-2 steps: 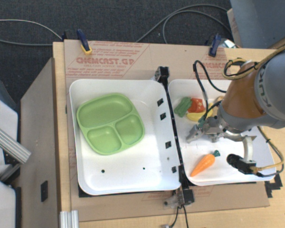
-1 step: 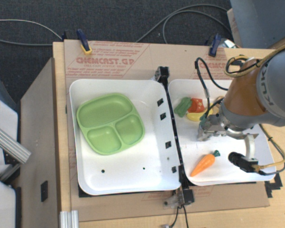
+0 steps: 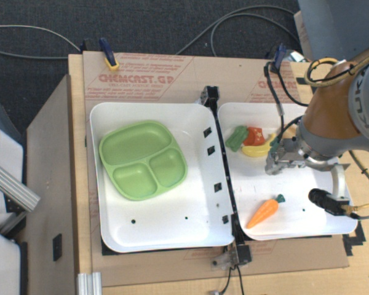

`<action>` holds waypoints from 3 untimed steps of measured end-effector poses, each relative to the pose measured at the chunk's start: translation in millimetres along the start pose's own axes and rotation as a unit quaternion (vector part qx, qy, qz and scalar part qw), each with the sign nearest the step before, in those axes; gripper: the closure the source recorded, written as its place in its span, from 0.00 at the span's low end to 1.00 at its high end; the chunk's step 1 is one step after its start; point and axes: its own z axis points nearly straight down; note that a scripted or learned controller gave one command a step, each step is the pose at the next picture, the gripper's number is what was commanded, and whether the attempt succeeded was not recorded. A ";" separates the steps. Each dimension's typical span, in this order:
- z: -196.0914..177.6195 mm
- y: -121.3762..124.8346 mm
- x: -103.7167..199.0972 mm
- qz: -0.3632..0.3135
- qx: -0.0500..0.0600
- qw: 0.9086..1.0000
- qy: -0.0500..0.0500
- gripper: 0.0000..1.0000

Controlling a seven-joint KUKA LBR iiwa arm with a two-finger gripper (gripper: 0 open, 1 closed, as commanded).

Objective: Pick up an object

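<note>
- The brown board (image 3: 149,70) under the bins carries red print reading "CHEMCAST G.P" at its far left, with smaller red lines around it too small to read.
- More red print at the board's far right is unreadable.

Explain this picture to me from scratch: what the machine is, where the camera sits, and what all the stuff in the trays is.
One camera looks down at a slant on a bench holding two shallow white bins side by side. The grey arm with an orange band reaching in from the right is a robot arm; the metal part at its end is its gripper, used to pick things up.

The left bin holds a green divided plate with three compartments. The right bin holds toy food: a carrot near the front, and a cluster at the back of a green piece, a red-orange piece and a yellow piece. The gripper hovers just right of that cluster. Nothing shows between its fingers, and I cannot tell whether it is touching anything.
</note>
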 end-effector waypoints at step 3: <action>-96.2 -7.3 33.5 -0.002 0.004 1.000 0.002 1.00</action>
